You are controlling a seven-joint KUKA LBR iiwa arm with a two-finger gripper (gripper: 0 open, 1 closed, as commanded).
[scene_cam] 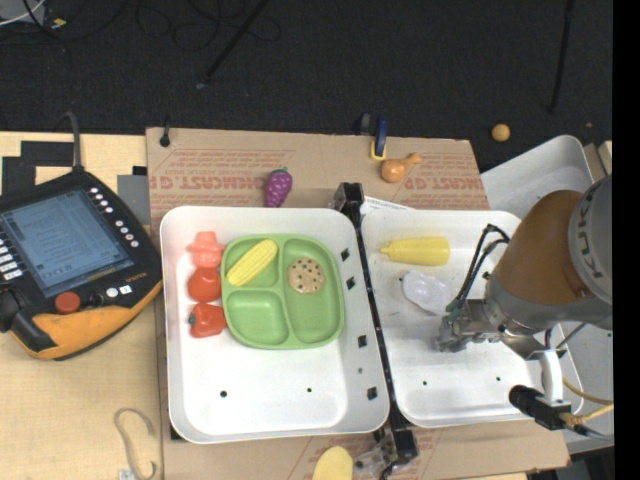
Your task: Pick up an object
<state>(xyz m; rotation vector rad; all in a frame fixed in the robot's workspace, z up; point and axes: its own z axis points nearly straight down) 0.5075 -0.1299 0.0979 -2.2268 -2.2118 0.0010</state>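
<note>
The surface [60, 408] is carrying two white bins. The big grey arm [560, 258] is reaching over the right bin [470, 398]. In the left bin [260, 388], a green tray [265, 318] is holding a corn cob [250, 261] and a cookie [306, 276]. In the right bin, a yellow bottle [415, 251] is lying near the far wall, and a clear cup [425, 290] is sitting just beside it. The tool [455, 336] is hanging low, near the cup. I cannot tell how it is set.

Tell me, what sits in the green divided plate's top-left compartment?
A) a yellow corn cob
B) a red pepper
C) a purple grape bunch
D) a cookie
A: the yellow corn cob lies in the top-left compartment of the green plate, with the cookie in the compartment beside it.
</note>
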